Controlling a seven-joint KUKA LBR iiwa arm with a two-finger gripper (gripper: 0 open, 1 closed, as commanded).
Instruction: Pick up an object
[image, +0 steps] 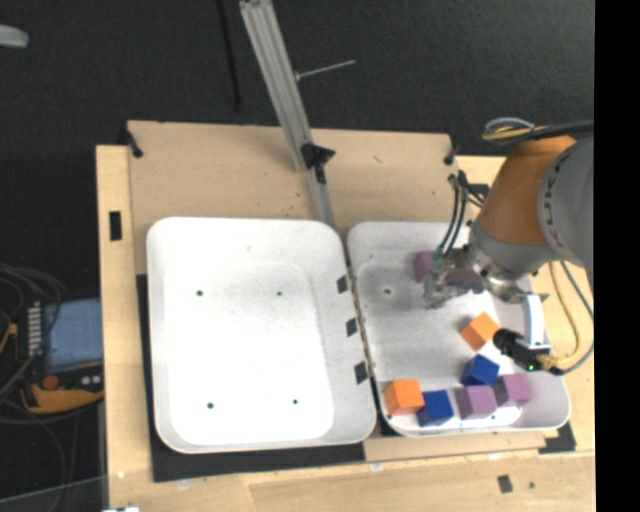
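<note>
Reaching in from 3 o'clock, the grey arm (540, 215) with its orange band is seen over the right bin (385, 255), and its hand (440, 285) is lowered near the bin's upper middle. Whether the hand is open or closed cannot be told, as its tip is blurred and partly hidden by the wrist. A purple block (424, 264) is seen just beside the hand, at its 11 o'clock; whether the two touch cannot be told.

Other blocks are scattered toward the bin's 5 o'clock corner. An orange block (480, 330) lies at 4 o'clock from the hand, with a blue block (481, 370) just below it. Along the bin's lower rim, an orange cube (404, 396), a blue cube (436, 408), a purple cube (476, 401) and a smaller purple block (517, 387) are lined up, close together.

The left bin (250, 330) is set at 9 o'clock from the right one on the desk (230, 165). A metal rail (285, 95) is slanted across the desk from 12 o'clock.
</note>
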